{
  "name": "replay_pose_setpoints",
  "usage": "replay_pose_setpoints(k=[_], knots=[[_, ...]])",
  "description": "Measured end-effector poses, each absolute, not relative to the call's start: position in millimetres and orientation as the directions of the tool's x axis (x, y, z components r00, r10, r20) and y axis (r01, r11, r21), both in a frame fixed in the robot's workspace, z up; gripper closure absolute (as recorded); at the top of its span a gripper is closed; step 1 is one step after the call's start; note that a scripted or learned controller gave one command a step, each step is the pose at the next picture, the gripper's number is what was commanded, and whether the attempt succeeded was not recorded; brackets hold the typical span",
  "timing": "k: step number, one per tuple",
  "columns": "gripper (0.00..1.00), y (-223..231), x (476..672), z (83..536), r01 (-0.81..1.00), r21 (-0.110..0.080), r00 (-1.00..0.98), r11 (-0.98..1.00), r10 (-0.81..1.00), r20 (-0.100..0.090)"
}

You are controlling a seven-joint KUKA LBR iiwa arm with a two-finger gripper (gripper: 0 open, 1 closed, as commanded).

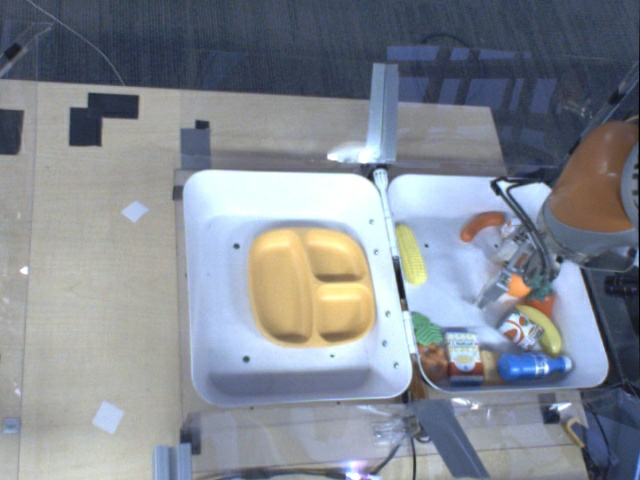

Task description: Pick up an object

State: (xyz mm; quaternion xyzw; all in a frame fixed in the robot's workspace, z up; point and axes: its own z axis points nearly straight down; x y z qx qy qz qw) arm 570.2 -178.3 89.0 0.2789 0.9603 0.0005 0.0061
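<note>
Gripper [512, 273] sits low in the right bin [440, 203], beside a carrot [520, 286]; finger state cannot be determined. Left bin [215, 268]: yellow divided tray [308, 286]. Right bin: corn [410, 254], sausage [482, 225], banana [543, 328], blue bottle [533, 367].

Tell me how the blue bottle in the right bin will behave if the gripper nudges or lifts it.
The blue bottle lies on its side, so a nudge would probably roll it. Its smooth, rounded body may slip between the fingers. It sits against the bin's near wall beside the banana, leaving little room around it.
</note>
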Motion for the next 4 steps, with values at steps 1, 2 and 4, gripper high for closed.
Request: replay_pose_setpoints(k=[1, 2, 4], knots=[[0.0, -204, 541.0, 89, 0.812, 0.008, -0.583, 0.583, 0.812, -0.008], [0.0, -167, 593.6, 88, 0.88, 0.01, -0.475, 0.475, 0.88, -0.006], [1.0, -167, 599.1, 115, 0.872, 0.022, -0.488, 0.488, 0.873, -0.021]])
